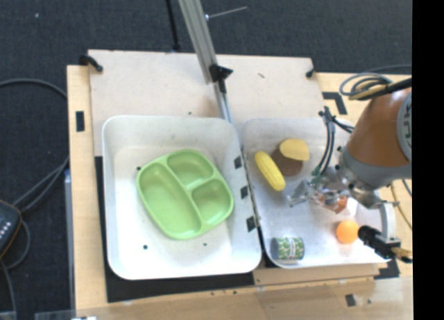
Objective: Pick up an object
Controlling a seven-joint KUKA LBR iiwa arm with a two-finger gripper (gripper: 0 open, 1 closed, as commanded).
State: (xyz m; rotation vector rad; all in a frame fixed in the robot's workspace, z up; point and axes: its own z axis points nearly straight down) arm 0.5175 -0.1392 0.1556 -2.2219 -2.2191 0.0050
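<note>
- The corn in the right bin looks light and fairly stiff, likely smooth plastic; I judge it best taken across its narrow middle, since it could roll.
- It lies slantwise just left of my gripper, with bare floor between us.
- Whether my gripper is spread or closed, I cannot tell.
- Other candidates: a yellow-topped piece far of me, an orange ball near-right, a can near.
</note>
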